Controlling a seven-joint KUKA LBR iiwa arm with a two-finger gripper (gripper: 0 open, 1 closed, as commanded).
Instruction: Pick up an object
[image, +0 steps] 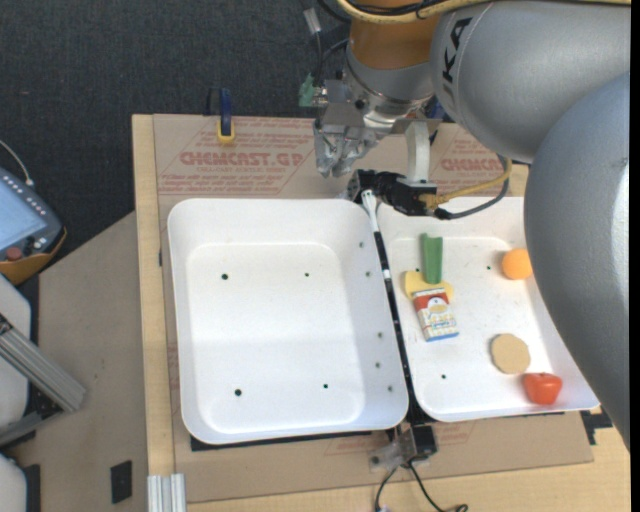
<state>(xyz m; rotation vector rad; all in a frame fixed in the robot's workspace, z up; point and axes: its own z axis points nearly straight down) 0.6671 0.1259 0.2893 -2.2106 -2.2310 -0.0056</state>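
The gripper (340, 158) is seen raised beyond the far rim of the left bin (190, 300), its fingers close together with nothing visible between them. The candidate objects lie in the right bin (470, 405): a green stick (431, 258), a yellow block (427, 284), a small carton (436, 315), an orange ball (516, 264), a tan disc (509, 353) and a red piece (542, 387). A miss could be caused by the stick, block and carton touching one another, so that a neighbour is nudged or pinched instead, and the ball may roll off if touched off-centre.
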